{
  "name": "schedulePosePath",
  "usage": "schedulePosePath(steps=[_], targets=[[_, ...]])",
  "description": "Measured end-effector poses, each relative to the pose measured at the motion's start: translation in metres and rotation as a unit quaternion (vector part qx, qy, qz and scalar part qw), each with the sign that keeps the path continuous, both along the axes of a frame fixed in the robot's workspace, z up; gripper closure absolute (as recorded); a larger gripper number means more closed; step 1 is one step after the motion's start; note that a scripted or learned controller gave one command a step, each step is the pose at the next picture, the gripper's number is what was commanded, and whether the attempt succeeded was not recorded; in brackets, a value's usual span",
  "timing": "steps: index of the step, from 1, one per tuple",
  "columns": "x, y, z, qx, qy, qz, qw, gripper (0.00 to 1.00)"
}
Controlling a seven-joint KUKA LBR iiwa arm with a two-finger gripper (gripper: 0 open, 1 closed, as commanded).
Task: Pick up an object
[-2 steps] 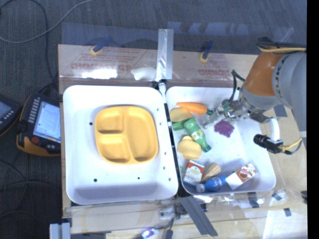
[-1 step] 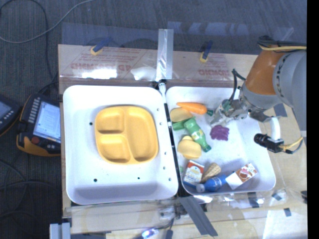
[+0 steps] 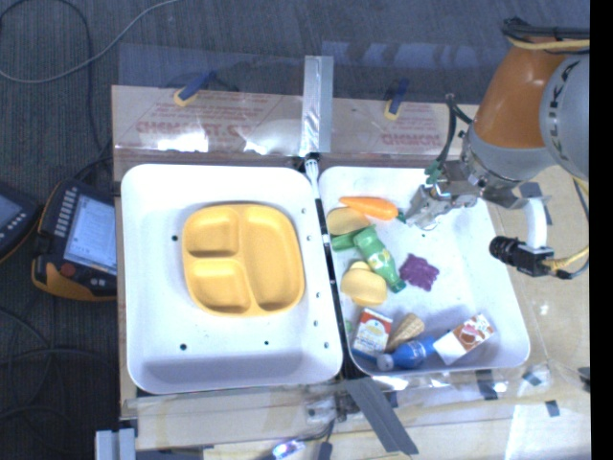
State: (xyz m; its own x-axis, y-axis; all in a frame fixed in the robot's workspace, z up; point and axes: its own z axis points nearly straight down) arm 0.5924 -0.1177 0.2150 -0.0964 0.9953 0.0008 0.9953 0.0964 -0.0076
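Note:
The right bin (image 3: 479, 266) holds several toy foods: an orange carrot (image 3: 369, 207), a tan potato-like piece (image 3: 346, 220), a green bottle (image 3: 376, 257), a yellow lemon-like piece (image 3: 362, 284), a purple grape bunch (image 3: 419, 272), a red-and-white carton (image 3: 373, 333), a tan cone (image 3: 406, 328), a blue piece (image 3: 410, 355) and a small juice box (image 3: 464, 338). My gripper (image 3: 428, 209) hangs over the bin's upper middle, just right of the carrot's tip. Nothing shows between its fingers.
The left bin (image 3: 153, 286) holds a yellow divided tray (image 3: 243, 258). A divider wall (image 3: 324, 257) separates the two bins. A teach pendant (image 3: 77, 242) lies left of the bench. A black cable part (image 3: 512, 251) hangs by the right bin's edge.

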Motion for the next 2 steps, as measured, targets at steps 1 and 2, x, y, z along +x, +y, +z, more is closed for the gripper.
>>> schedulePosePath(steps=[1, 2], targets=[[0.037, 0.007, -0.114, -0.0017, -0.01, 0.096, 0.9954, 1.0], [0.064, 0.085, -0.036, -0.0007, 0.0, 0.036, 0.9993, 1.0]])
